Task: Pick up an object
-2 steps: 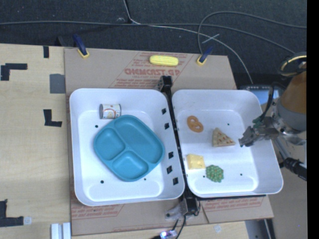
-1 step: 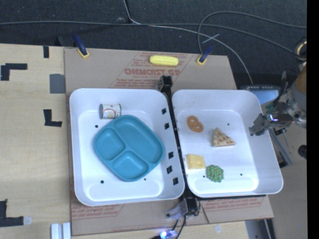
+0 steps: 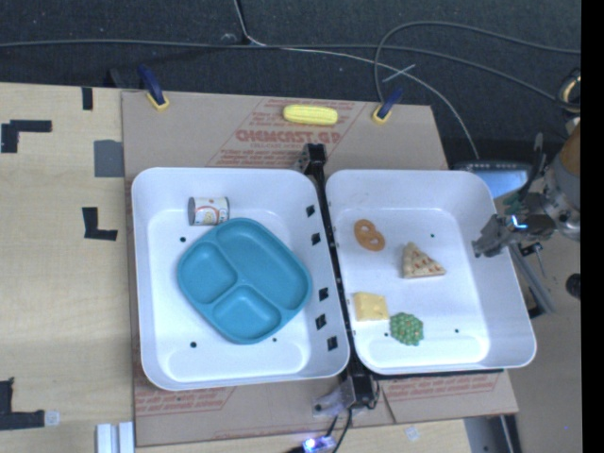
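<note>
Green piece (image 3: 407, 328): we are judging it light and soft; we are favouring its sides.
Gripper (image 3: 493, 239): hovering at right bin (image 3: 472, 192) rim; closure, we cannot tell.

In the right bin (image 3: 472, 253) lie four small things, all apart from one another: a brown pretzel (image 3: 369, 235) at the far left, a tan wedge like a pizza slice (image 3: 420, 262) to its right, a yellow block of cheese (image 3: 370, 306) near the left wall, and a green bumpy clump (image 3: 407, 327) just right of the cheese. The left bin (image 3: 160, 347) holds a blue divided plate (image 3: 243, 278) lying flat in the middle, with a small can (image 3: 208, 210) on its side at the far left corner.
</note>
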